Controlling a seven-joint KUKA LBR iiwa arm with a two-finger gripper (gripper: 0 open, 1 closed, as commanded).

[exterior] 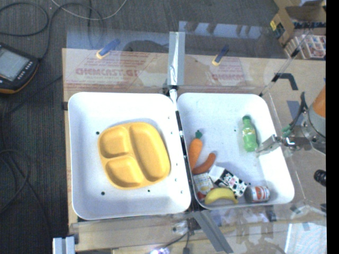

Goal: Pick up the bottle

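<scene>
A green bottle (249, 134) is seen lying alone on the floor of the right bin (222, 102), well apart from the toy carrot (196, 147), banana (220, 196) and can (257, 193) crowded along its near wall. The gripper (267, 146) is poised just beside the bottle at the bin's right rim; its state cannot be told. A clean pick would likely be served by centring over the bottle's body and closing across its narrow width.
</scene>
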